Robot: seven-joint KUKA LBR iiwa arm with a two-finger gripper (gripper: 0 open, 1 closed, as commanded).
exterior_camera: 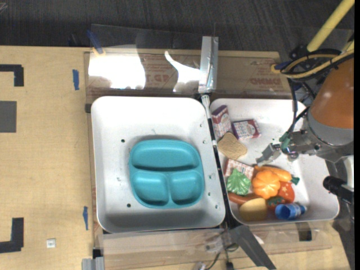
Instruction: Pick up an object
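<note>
Several small toy foods crowd the right bin point(332, 210), and the pumpkin point(265, 183) near its middle looks the likeliest pick: probably hollow plastic, light, stiff and rather slick, with ribs that a finger could settle into. A grip across its widest part, straight from above, seems safest, since a hold near its top would likely slip off. Touching the pumpkin on its left is a green leaf point(238, 181); below it lie a yellow piece point(253, 208) and a blue bottle point(290, 210), and above and left of it a tan biscuit point(232, 146) and a small carton point(244, 129). The hand point(275, 149) hovers just above and right of the pumpkin, grasping nothing; whether it is released or clenched I cannot tell. The left bin point(112, 117) carries a teal tray point(166, 172).
</note>
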